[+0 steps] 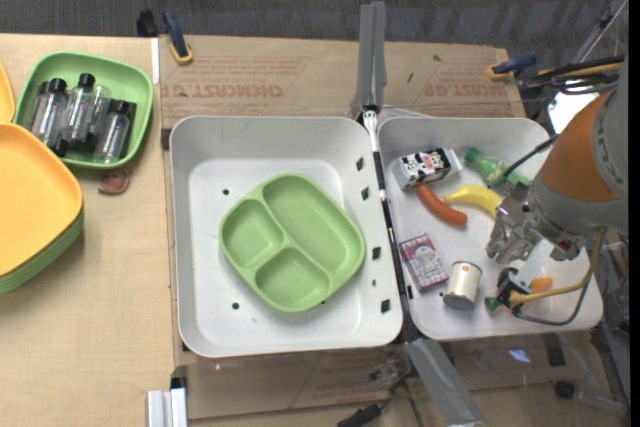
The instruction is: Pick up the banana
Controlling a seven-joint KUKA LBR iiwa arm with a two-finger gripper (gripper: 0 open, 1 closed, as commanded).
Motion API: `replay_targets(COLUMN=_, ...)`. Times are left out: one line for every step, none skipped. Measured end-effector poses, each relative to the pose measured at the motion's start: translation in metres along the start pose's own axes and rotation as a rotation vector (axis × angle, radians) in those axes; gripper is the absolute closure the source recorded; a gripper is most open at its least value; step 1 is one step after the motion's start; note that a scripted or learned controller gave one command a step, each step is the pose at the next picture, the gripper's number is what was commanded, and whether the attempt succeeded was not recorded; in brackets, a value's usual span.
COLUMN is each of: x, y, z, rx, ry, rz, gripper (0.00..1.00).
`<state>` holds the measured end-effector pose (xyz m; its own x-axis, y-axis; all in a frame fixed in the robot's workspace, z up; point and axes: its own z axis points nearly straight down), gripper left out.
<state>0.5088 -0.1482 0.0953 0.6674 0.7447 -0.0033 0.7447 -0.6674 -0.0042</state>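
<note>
Camera view: end effector [512,240] hangs low in right bin [585,315]; cannot tell its grip state. Banana [474,199] lies just up-left of it, touching a sausage [440,205]. Roll [462,282] sits down-left, card [424,261] further left. Green tray [292,242] well left.

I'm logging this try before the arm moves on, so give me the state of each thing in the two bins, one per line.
banana: lying in the right bin, beside the hand, not held.
hot dog: lying flat, touching the banana.
green divided plate: right way up in the left bin.
small carton: on its side.
pink packet: lying flat.
white roll: on its side.
hand: low over the right bin.
</note>
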Motion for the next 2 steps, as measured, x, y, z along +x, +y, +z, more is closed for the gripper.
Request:
replay_targets(x=-0.01, y=-0.036, z=0.005, rx=0.001, ry=0.001, rz=-0.031, gripper=1.0)
replay_targets(x=-0.067, y=0.018, z=0.005, rx=-0.001, ry=0.001, rz=-0.066, gripper=1.0)
